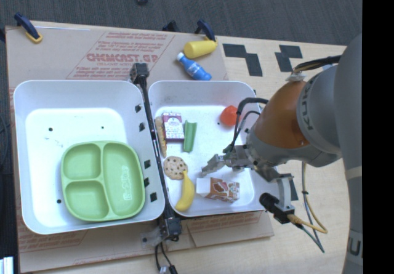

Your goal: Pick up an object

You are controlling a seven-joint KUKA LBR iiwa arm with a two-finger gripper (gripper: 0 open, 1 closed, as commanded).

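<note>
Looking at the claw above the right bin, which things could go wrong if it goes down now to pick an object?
1. The claw hangs just above the brown and white packet; a flat packet may slip out of the grip.
2. The banana and cookie lie close on the packet's left, so the claw may push them.
3. The packet lies near the right bin's front wall, so there is little room.
</note>
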